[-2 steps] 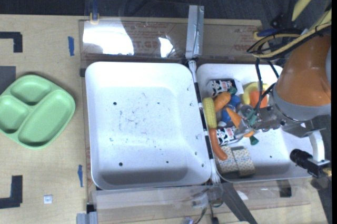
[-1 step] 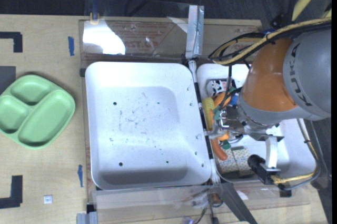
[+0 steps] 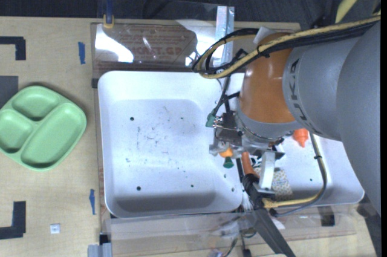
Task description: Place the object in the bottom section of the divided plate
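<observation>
Camera view: my one feed, looking down at a slant on both bins.
Plate (image 3: 42,129): green, lying flat on the bench (image 3: 48,56) to the left of the left bin (image 3: 157,147) and apart from it.
Plate sections: I count three, two small ones at its upper left and one long one along its lower right.
Left bin: white floor with faint scuffs and a few dark dots.
Arm (image 3: 326,80): reaches in from the right and covers most of the right bin (image 3: 305,168). Its orange band (image 3: 266,92) sits above the seam between the two bins.
Jaws: under the wrist, low over the near part of that seam. The wrist hardware hides them, so I cannot tell how far apart they stand or whether anything is between them.
Object: I cannot tell which thing is meant. Close to the wrist I make out three candidates.
Orange-green bit (image 3: 227,159): small, right at the seam. I cannot tell which bin it is in.
Orange piece (image 3: 300,138): in the right bin, just right of the wrist.
Speckled thing (image 3: 279,181): pale, in the right bin, nearer the camera.
Spacing: all three are well apart from the plate, with the left bin between.
Tape (image 3: 81,52): blue strips by the left bin's left edge.
</observation>
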`<move>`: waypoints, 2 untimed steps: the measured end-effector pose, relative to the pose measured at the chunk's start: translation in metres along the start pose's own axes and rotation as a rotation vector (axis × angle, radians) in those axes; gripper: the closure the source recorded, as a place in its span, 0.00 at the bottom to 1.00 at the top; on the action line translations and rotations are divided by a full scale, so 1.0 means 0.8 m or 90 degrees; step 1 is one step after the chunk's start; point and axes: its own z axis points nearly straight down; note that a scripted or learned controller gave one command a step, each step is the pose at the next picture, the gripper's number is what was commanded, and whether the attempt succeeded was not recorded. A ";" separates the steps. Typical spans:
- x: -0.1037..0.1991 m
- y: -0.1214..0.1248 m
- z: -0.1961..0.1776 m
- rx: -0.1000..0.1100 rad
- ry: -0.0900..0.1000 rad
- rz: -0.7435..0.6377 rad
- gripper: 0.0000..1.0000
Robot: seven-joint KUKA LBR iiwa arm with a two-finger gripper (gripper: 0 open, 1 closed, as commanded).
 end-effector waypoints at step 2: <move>0.027 0.067 -0.061 0.000 -0.001 0.017 1.00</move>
